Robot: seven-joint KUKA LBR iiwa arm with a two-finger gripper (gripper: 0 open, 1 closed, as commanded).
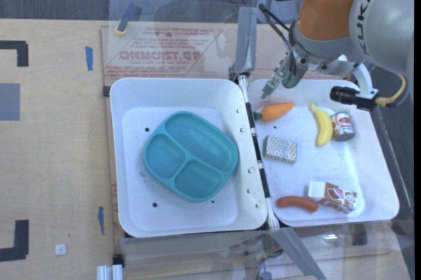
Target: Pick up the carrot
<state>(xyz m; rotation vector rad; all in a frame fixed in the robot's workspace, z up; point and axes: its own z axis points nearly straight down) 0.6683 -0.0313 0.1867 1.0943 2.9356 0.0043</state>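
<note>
The gripper (276, 85) of a KUKA arm (368, 16) hangs over the far left corner of the right bin (385, 170), its fingers drawn nearly together with nothing between them. The carrot (276, 111) lies just beneath and in front of the fingertips, untouched, its tip against the bin's left wall. To the carrot's right sit a banana (321, 125) and, touching it, a small can (342, 126). Nearer the camera from the carrot lie a patterned box (280, 149), a sausage (297, 204) and a packet (333, 196). Left of the carrot, the left bin (131, 206) holds a teal divided plate (191, 155).
</note>
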